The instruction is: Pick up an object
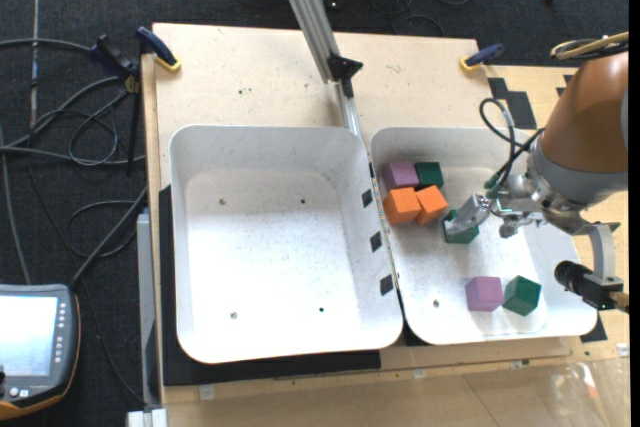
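Observation:
My gripper (466, 218) reaches into the right bin (560, 320) from the right, at about its middle. A dark green block (461, 233) sits right at the gripper's tip, partly covered by it; whether it is gripped I cannot tell. To the left lie two orange blocks (403, 205) (433, 202), with a purple block (402, 175) and a dark green block (429, 173) just behind them. Nearer the front of the bin are a second purple block (484, 293) and a green block (522, 295), side by side.
The left bin (200, 165) stands beside the right one, the two rims meeting at a central divider (378, 225). A slanted metal pole (305, 0) crosses above the bench at the back. Cables hang from the arm's wrist (505, 140).

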`<state>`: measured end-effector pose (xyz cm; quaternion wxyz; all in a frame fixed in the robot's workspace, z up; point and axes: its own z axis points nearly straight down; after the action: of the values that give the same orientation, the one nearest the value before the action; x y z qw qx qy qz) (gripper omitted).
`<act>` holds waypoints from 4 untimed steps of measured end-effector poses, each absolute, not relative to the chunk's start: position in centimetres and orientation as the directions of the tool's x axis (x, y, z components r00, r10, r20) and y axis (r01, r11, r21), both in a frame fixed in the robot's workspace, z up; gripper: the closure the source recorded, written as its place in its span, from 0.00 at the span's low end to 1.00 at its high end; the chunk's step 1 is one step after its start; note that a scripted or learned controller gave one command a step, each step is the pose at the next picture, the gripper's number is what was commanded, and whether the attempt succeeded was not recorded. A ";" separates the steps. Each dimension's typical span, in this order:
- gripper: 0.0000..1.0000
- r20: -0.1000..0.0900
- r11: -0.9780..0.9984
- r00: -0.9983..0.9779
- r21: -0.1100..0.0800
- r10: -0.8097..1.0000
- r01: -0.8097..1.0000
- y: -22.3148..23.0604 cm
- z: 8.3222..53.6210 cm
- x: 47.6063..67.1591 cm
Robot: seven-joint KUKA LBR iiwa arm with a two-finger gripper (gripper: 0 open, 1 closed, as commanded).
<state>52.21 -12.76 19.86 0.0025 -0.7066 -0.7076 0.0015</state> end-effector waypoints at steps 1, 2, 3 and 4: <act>0.00 0.000 0.000 0.000 0.000 1.000 1.000 -12.8 20.1 52.3; 0.00 0.000 -0.002 0.002 -0.005 1.000 1.000 -13.7 14.7 52.6; 0.00 0.000 -0.001 0.001 -0.003 1.000 1.000 -13.7 9.4 52.6; 1.00 0.000 -0.001 0.001 0.001 1.000 1.000 -13.7 10.6 52.7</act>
<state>52.69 -13.69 10.63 -0.0006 -0.7074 -0.7068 -0.0002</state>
